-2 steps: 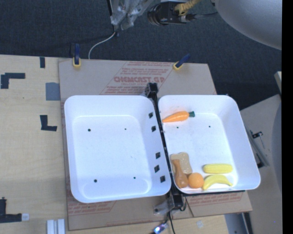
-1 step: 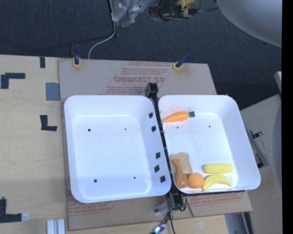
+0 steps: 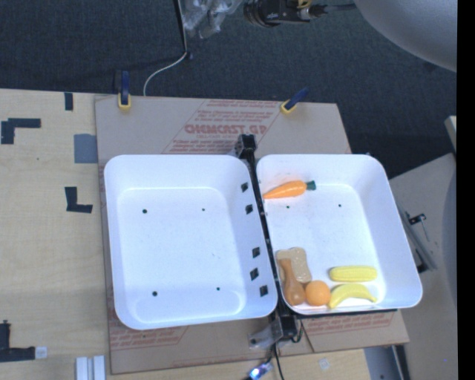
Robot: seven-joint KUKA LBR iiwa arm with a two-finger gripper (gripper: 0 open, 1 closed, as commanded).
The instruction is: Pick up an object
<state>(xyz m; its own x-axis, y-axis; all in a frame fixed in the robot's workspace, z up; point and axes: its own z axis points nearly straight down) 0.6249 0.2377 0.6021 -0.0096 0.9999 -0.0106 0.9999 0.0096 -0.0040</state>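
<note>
Seen from above at a slant: two shallow white bins sit side by side on a desk [image 3: 44,223]. The gripper [image 3: 215,16] is seen at the very top edge of the view, high above the desk and blurred; whether the jaws are released or clenched cannot be told.

All the objects lie in the right bin [image 3: 386,193], well apart from the jaws, below them and off to the right in the view. Nearest to the jaws is a carrot [image 3: 286,190], at that bin's far left corner just beside the dividing wall, its long axis running almost left to right with the green end to the right. Farther off still, at the bin's near edge, a cluster is found: a tan piece [image 3: 295,269], an orange ball [image 3: 318,294] touching it, a corn cob [image 3: 353,274] and a banana [image 3: 352,295] just beside each other, both lying roughly left to right. The left bin [image 3: 119,185] lies more directly below the jaws.

As a judgement, the carrot, standing alone, is the easiest to reach; the jaws would need to close across its short width.
</note>
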